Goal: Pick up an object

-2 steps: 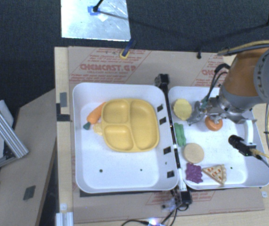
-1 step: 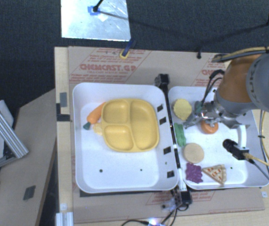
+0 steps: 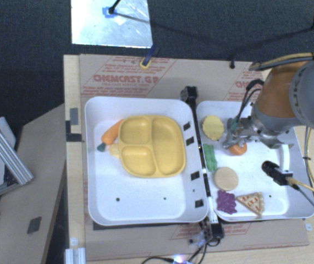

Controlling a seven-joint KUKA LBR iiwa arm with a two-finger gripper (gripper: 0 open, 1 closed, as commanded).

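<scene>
Claw [image 3: 235,137]: low in the right bin [image 3: 295,147], near its upper middle, on the grey arm [image 3: 305,92] with the orange band that comes in from the view's right.
Claw state: cannot tell whether it is open or closed; the wrist body hides it from above.
Orange round toy [image 3: 237,148]: directly at the claw's tip, on the bin floor, on the near side of the claw.
Grip: cannot tell whether the toy is gripped or only touched.
Long axis: slightly wider than tall in the view, running left to right; the shape is close to round, so it points no clear way.
Look: bright orange, smooth and small, its top edge covered by the claw.
Yellow disc [image 3: 213,127]: just left of the claw, slightly farther back.
Green piece [image 3: 209,158]: left of the claw and nearer, lying lengthwise along the bin wall.
Tan disc [image 3: 226,178]: nearer than the claw, a little to its left.
Purple grapes [image 3: 226,202]: well in front of the claw, at the near wall.
Pizza slice [image 3: 250,202]: beside the grapes, on their right, tip toward them.
Left bin [image 3: 107,202]: well left of the claw, holding a yellow divided plate [image 3: 148,146].
Carrot [image 3: 111,132]: at the plate's far-left edge, tilted.
Surface [image 3: 38,142]: pale wood under both bins.
</scene>
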